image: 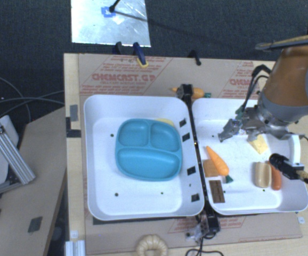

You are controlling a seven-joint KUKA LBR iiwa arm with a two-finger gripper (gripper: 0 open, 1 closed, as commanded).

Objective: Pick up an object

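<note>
Task objs all sit in the right bin [303,199], none lifted. Carrot [217,160] lies diagonal nr the bin's left wall, mid-depth, its lower end over a tan bread-like piece [211,169] w/ a small green bit [228,179] at its tip. Brown rectangular block [216,191] just below that, nr the bin's front-left corner. Hot dog in bun [261,174] lies toward the front-right, an orange-red sausage [276,180] touching its right side. Pale yellow cheese wedge [259,143] sits mid-bin, right of centre, just under the arm's wrist.

Tool [227,132] hangs over the bin's back-centre, above bare floor, pointing left; apart from the carrot and the cheese. Nothing seen between its fingers; whether they're open or shut, can't tell from this angle. Arm [295,84] comes in from the right, orange band above grey wrist; black cable end [283,166] hangs nr the hot dog.

Left bin [98,143] holds a blue 3-compartment plate [147,148], roughly centred, w/ a yellowish thing [167,121] peeking out at its back-right edge. Black clips run along the seam btw the bins. Both bins rest on a cardboard sheet [127,73] on the table. A beige ring [153,245] lies at the table's front edge.
</note>
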